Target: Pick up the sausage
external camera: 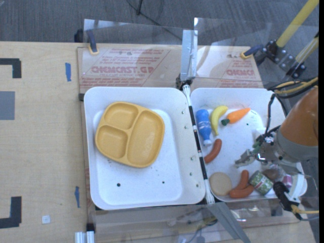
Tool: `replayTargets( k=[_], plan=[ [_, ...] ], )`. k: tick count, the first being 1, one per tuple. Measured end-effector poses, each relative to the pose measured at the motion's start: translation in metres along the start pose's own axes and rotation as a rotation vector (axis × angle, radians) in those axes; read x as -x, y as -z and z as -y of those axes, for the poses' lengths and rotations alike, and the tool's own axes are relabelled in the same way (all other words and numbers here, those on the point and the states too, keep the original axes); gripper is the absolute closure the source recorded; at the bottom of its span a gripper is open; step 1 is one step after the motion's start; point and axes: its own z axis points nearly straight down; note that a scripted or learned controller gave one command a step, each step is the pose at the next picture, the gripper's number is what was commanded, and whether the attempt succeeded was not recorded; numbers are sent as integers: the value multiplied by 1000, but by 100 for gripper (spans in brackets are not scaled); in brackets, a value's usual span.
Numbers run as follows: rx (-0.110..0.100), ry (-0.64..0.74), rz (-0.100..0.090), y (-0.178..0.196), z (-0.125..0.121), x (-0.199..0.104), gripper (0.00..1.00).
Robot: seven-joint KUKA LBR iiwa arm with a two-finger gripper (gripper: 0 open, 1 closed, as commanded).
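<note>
Camera view, looking down: right bin [253,97] holds the sausage [213,150] near its left wall, lying aslant and apart from the blue bottle [203,126], banana [218,117] and carrot [236,116] above it; further sausage links [242,185] lie at the front wall beside a round biscuit [220,183] and a green can [261,183]; gripper [245,159] hangs right of the sausage, whether open or closed cannot be told; left bin [101,186] carries a yellow divided plate [130,133], probably the drop place.
</note>
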Motion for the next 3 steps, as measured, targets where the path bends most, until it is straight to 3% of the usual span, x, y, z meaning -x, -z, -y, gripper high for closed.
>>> replayTargets(
  k=[1, 2, 3],
  plan=[
    [0, 13, 5, 0, 4, -26, 0],
    [5, 9, 10, 11, 3, -23, 100],
    [5, 9, 10, 11, 3, -23, 0]
  ],
)
